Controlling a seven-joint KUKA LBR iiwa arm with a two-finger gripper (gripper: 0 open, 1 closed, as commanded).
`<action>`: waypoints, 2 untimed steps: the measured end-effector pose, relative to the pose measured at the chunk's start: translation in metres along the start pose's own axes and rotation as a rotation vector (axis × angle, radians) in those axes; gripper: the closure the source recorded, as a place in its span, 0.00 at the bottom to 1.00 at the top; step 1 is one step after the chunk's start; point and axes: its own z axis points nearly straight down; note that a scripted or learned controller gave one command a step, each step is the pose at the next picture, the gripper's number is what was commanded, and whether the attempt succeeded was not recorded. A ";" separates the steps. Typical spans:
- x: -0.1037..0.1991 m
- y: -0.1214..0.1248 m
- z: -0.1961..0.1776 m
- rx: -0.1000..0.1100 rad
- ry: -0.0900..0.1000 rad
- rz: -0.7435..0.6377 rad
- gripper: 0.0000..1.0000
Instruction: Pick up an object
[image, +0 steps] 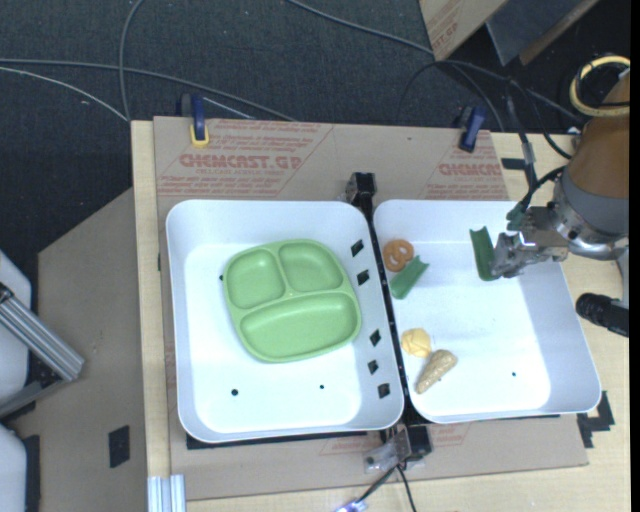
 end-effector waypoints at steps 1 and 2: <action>0.051 -0.004 0.005 0.006 0.004 -0.004 1.00; 0.100 -0.006 0.004 0.006 0.003 -0.004 1.00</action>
